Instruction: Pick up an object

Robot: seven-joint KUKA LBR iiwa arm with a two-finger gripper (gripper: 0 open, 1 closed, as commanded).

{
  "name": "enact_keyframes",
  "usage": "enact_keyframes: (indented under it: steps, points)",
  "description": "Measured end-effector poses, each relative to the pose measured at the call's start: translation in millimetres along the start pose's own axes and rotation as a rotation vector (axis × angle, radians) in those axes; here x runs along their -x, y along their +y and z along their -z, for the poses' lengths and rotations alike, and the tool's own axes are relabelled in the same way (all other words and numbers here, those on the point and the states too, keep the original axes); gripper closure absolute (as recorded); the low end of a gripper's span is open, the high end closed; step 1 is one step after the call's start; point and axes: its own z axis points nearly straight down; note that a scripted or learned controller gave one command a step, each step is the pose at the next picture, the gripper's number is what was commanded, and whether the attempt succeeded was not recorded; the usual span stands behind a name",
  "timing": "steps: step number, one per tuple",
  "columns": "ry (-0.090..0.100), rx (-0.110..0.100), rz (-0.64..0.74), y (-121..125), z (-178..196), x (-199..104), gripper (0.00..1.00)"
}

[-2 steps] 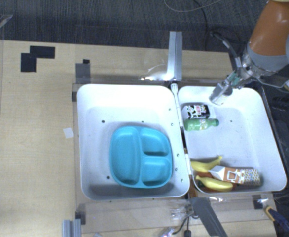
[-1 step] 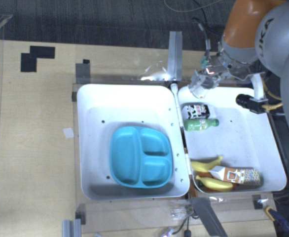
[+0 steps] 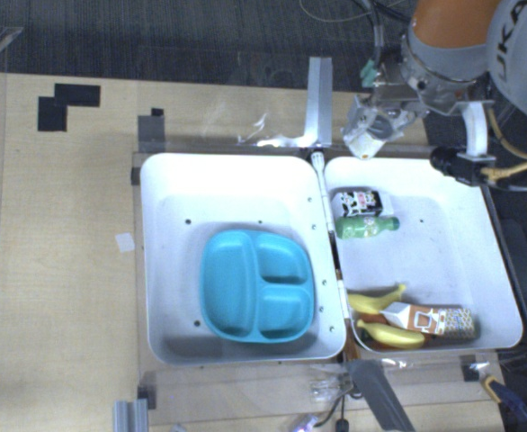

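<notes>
Up at the top right, the gripper [image 3: 371,138] hangs high over the back edge of the right bin [image 3: 443,228]. It looks to have something small and pale at its tip, but the spot is too blurry to say what it is, or whether it sits between the fingers at all. I cannot tell if the fingers are apart or together.

Four things lie in the right bin, so the arm has a choice. A small black and white carton [image 3: 358,202] sits near the back left corner. A green bottle [image 3: 366,229] lies on its side just in front of it, close to the wall between the two bins. Two yellow bananas [image 3: 382,316] lie at the front left, one above the other. A brown and white box [image 3: 434,319] lies flat, touching them.

The left bin [image 3: 169,241] holds a blue plate [image 3: 257,285] with three parts. It is wide and flat, so I think it would be hard to pinch.

The carton and the bottle are closest to the gripper, so one of them would be the easy pick. Both lie near the wall, and the fingers may bump it. The bottle is round and may roll away.
</notes>
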Motion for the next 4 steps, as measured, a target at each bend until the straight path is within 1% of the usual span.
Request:
enact_keyframes:
  steps: [1,2,3,4]
  points:
    - [0.001,-0.006,0.039,4.1,-104.8,-21.6,1.0]
    - [0.002,-0.004,0.1,40.7,-128.7,-120.9,1.0]
    - [0.001,0.001,0.228,37.9,7.2,-77.8,1.0]
    - [0.002,-0.004,0.224,39.3,-57.4,-100.9,1.0]
